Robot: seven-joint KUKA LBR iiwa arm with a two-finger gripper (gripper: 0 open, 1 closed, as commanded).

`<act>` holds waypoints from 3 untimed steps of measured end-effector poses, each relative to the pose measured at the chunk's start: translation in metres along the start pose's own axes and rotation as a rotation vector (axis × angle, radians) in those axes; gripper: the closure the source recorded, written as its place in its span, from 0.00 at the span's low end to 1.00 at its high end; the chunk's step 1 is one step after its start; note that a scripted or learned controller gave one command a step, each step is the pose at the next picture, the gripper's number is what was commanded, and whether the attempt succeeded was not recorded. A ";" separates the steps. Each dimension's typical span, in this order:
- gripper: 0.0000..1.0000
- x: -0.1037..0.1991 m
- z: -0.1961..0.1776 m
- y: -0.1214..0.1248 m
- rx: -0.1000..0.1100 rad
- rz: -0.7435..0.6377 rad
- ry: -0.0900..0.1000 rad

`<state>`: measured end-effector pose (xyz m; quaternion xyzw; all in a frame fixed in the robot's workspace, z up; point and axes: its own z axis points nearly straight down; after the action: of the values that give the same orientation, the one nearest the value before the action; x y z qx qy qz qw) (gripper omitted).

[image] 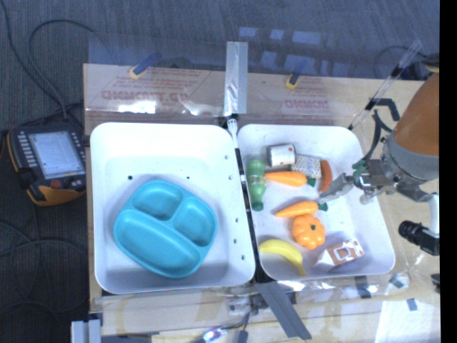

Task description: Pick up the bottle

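The bottle [255, 184] is small and green. It lies along the left wall of the right bin [360, 220], end-on to the camera. My gripper [334, 186] hangs over the right half of that bin, reaching in from the right and pointing left. Its tip is just above the leafy end of a carrot [296, 209]. About a hand's width and two carrots separate the gripper from the bottle. Nothing shows in its grasp.
The right bin also holds a second carrot [287, 179], an orange pumpkin [308, 232], a banana [280, 252], a white can [281, 154] and a small carton [341, 252]. A blue divided plate [166, 226] lies in the left bin [143, 148]. A pendant [46, 156] sits off the bench at the left.
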<state>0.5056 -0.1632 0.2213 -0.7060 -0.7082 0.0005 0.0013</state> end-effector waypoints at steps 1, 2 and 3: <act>0.00 0.082 0.023 0.029 0.002 0.229 0.000; 0.00 0.153 0.040 0.036 0.004 0.773 -0.004; 0.00 0.200 0.022 0.083 -0.001 1.226 -0.007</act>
<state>0.5875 0.0375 0.1995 -0.9849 -0.1731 0.0031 -0.0018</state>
